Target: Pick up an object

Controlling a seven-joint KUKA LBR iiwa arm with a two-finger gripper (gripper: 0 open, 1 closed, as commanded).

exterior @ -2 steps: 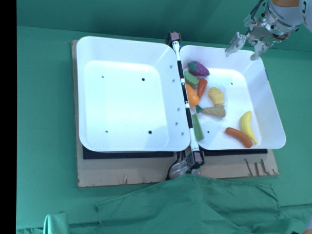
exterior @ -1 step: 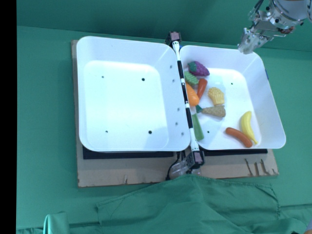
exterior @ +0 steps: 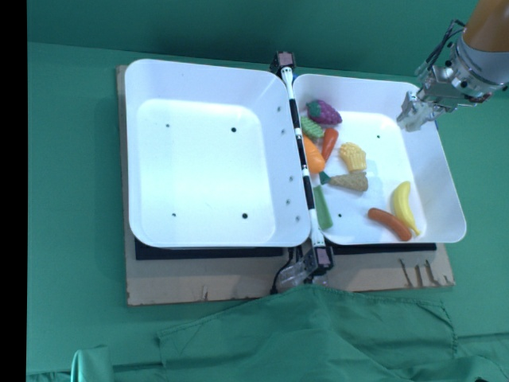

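Observation:
The right bin (exterior: 433, 161) holds several toy foods: purple grapes (exterior: 325, 111), a green piece (exterior: 312, 128), a red chili (exterior: 329, 142), an orange piece (exterior: 312, 156), yellow corn (exterior: 353, 157), a tan wedge (exterior: 350, 182), a yellow banana (exterior: 403, 204), a red sausage (exterior: 389, 223) and a green stick (exterior: 322, 207). My gripper (exterior: 414, 115) hangs above the bin's far right rim, apart from all the toys, with nothing seen between its fingers.
The left bin (exterior: 207, 153) sits beside the right one, joined by a black-and-white divider bar (exterior: 300, 151). Both rest on a cardboard sheet (exterior: 199, 285) over green cloth. A crumpled cloth fold (exterior: 318, 333) lies at the front.

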